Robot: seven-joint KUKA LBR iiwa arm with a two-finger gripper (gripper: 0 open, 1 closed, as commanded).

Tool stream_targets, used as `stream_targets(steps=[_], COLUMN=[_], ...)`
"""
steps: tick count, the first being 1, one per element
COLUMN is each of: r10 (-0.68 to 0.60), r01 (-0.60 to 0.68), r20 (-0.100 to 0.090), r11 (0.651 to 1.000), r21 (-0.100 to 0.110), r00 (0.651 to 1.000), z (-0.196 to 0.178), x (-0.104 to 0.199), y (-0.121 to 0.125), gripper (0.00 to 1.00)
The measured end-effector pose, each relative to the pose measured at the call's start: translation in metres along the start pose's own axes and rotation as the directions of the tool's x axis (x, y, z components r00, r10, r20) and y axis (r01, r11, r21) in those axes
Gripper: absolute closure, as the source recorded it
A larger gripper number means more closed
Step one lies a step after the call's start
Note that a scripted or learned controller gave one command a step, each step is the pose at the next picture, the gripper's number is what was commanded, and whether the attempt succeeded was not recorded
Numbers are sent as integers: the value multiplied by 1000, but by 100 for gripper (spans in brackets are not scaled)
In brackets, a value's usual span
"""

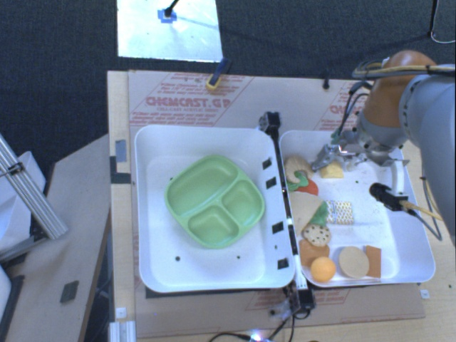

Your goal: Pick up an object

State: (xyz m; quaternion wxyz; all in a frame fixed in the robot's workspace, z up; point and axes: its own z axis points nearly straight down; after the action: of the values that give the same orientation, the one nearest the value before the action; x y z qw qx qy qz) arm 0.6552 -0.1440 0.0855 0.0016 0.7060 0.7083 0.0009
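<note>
My gripper (330,155) is low in the back of the right bin (420,258), reaching in from the right. It sits right over a small yellow wedge (333,170), and whether it touches the wedge is unclear. Just to its left lies a tan bread-like piece (296,166) with a red and green bit (305,184). Toward the front lie a foil-wrapped item with a green end (338,212), a chocolate-chip cookie (315,234), an orange ball (323,269), a round beige disc (352,262) and an orange block (372,261).
A green divided plate (214,201) lies in the left bin (153,262). A black-clipped divider (279,198) runs between the bins. A black cable end (385,194) hangs from the arm over the right bin's right side.
</note>
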Motion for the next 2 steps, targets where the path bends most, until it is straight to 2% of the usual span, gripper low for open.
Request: stream_targets(steps=[1,2], r10=[-2,-2], r01=[2,2], r20=[1,0], r11=[1000,1000], r21=[-14,-2], r00=[1000,1000], z=[-17,-80], x=[0,6], y=[5,7], gripper=[100,100])
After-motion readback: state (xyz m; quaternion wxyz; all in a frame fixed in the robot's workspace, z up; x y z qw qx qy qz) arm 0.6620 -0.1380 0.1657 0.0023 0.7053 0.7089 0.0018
